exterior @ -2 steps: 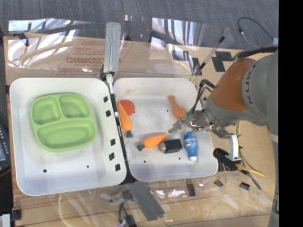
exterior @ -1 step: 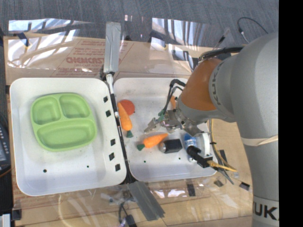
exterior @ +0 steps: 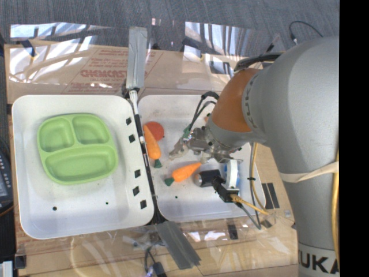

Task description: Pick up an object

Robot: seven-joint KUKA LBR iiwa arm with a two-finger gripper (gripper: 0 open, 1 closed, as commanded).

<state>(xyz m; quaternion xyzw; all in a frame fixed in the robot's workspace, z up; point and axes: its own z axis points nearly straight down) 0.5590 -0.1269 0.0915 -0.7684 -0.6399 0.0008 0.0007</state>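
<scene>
The right bin point(exterior: 190, 209) holds two orange toy carrots and a red round toy. One carrot point(exterior: 152, 144) lies along the bin's left wall, its green top pointing to the front. The red toy point(exterior: 155, 129) sits just behind it, touching its tip. The second carrot point(exterior: 185, 172) lies slantwise in the bin's middle, green top to the left. My gripper point(exterior: 177, 150) hangs low over the bin between the two carrots, just above and behind the second one. Nothing is visibly held.
The left bin point(exterior: 29, 206) holds a green divided plate point(exterior: 76, 148). A ridge with black clips point(exterior: 138, 160) separates the bins. The grey arm point(exterior: 288, 114) covers the right bin's right side. Cardboard and shiny foil lie behind the bins.
</scene>
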